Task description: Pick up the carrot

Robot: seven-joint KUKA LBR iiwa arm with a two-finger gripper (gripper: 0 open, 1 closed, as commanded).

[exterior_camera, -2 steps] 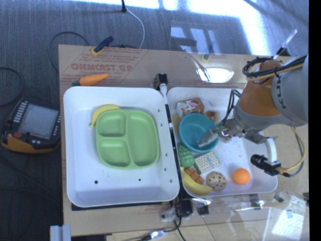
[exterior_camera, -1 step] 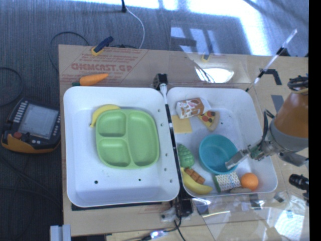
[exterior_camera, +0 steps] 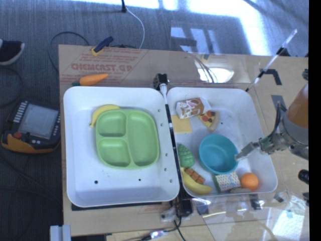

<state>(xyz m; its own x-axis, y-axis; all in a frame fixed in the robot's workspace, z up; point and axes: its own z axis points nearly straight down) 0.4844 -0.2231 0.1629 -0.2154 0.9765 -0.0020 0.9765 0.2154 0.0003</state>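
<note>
An orange carrot [exterior_camera: 93, 79] lies on the brown bench board outside the bins, just beyond the far left corner of the left bin [exterior_camera: 75, 149]. My gripper [exterior_camera: 244, 153] reaches in from the right and hangs low over the right bin [exterior_camera: 256, 114], at the right rim of a blue bowl [exterior_camera: 217, 153]. It is far from the carrot, a whole bin's width to the right. Nothing shows held at its tip.
The left bin holds a green divided plate [exterior_camera: 125, 138] and a yellow banana [exterior_camera: 103, 110]. The right bin holds a snack pack [exterior_camera: 189, 107], cheese slice [exterior_camera: 182, 124], pizza slice [exterior_camera: 209, 118], green vegetable [exterior_camera: 185, 156], another banana [exterior_camera: 196, 186], an orange [exterior_camera: 249, 181] and a small box [exterior_camera: 226, 180].
</note>
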